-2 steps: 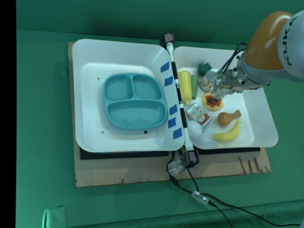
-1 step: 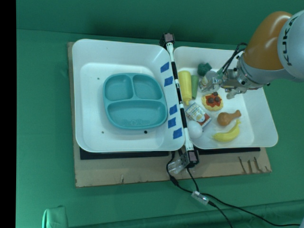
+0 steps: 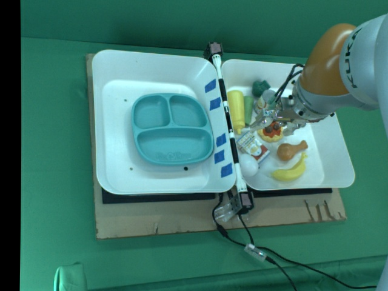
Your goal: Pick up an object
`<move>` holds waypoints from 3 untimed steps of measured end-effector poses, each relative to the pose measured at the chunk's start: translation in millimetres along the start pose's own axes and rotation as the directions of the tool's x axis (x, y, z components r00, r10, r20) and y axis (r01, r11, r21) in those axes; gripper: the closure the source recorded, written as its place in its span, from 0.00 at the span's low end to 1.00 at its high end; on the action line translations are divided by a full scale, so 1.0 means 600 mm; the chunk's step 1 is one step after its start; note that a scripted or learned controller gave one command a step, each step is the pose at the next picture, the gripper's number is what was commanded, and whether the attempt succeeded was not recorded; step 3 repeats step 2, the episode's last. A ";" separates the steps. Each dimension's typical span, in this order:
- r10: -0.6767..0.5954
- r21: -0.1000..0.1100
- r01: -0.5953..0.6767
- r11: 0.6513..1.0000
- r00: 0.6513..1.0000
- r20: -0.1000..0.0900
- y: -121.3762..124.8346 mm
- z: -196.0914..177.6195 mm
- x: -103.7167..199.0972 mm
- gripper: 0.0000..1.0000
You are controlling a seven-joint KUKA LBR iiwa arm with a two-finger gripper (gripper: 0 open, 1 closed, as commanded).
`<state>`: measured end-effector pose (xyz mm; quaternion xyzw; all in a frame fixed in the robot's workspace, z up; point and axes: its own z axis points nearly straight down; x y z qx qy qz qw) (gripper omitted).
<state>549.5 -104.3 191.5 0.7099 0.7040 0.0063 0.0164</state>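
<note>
My gripper (image 3: 270, 121) is low in the right bin (image 3: 332, 139), open, just above a small tart with red berries (image 3: 272, 132). Nothing is between its fingers. Left of it a yellow corn cob (image 3: 235, 110) lies along the divider, with a green piece (image 3: 248, 107) beside it. A dark green broccoli (image 3: 261, 87) is behind the gripper. In front lie a brown chicken drumstick (image 3: 291, 150), a banana (image 3: 290, 172), a white egg (image 3: 248, 165) and a small red-and-white carton (image 3: 253, 146).
The left bin (image 3: 115, 102) holds a teal divided plate (image 3: 173, 128). A divider with blue tape marks (image 3: 219, 123) separates the bins. Cables (image 3: 254, 247) trail over the cardboard base in front. The grey arm (image 3: 345, 59) reaches in from the right.
</note>
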 end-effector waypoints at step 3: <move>-0.003 0.021 0.004 1.000 1.000 -0.011 -0.066 -0.154 0.053 1.00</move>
